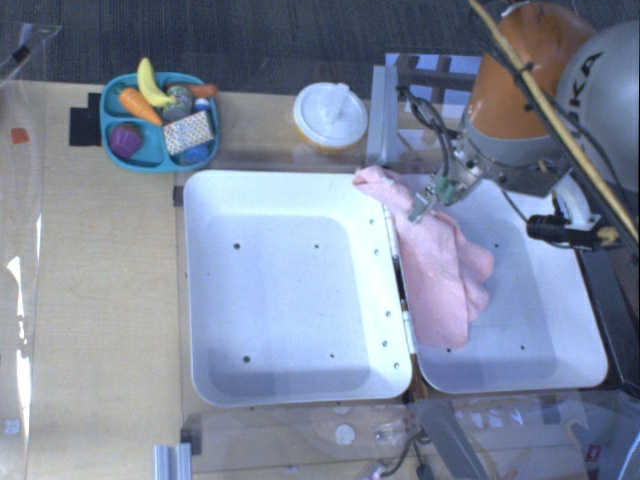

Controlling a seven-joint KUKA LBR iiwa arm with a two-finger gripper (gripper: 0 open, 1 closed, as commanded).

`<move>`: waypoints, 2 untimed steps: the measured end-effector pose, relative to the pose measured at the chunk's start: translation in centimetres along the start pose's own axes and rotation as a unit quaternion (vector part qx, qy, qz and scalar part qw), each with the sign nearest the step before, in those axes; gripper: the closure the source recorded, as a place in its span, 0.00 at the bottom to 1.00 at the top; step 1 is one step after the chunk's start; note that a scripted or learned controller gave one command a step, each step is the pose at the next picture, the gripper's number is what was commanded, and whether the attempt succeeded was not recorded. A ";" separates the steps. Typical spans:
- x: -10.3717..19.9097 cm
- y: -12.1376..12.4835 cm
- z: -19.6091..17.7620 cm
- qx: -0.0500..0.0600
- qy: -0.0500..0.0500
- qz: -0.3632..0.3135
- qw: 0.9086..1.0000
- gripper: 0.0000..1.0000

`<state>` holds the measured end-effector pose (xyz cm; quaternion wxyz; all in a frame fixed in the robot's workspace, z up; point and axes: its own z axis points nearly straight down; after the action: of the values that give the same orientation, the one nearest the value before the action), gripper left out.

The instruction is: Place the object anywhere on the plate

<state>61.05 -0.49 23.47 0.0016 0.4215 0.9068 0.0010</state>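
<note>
Over the right bin [560,368], near its back-left corner, the claw [428,204] comes down from the grey arm [600,78] with its orange band [515,63]; its tips sit on the upper part of a pink cloth [445,278], and a fold of that cloth appears pinched between them, so the claw looks clenched on the cloth; the view is small there and the grip is not sharp. On the left side of the right bin the cloth lies crumpled, running from the back edge toward the front; its top corner drapes over the rim where the two bins meet, and its left edge follows that shared rim closely. Beside it the left bin [290,288] is a shallow white tray with a few small dark dots on its floor. Behind the left bin, on the wooden table [90,268], a white plate with a yellow rim [330,115] stands just beyond the bin's back-right corner, well apart from the cloth; farther left on the table rests a blue divided tray [160,123] holding toy food: a banana [152,83], a carrot [138,104], a purple piece and a patterned block; black cables [545,193] hang from the arm over the right bin.
</note>
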 end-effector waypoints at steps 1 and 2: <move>4.8 1.5 -0.9 -0.001 0.000 -0.200 0.980 1.00; 9.9 2.0 -0.6 -0.001 0.000 -0.392 0.920 1.00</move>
<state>56.17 8.39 24.06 0.0017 0.0323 0.9995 0.0010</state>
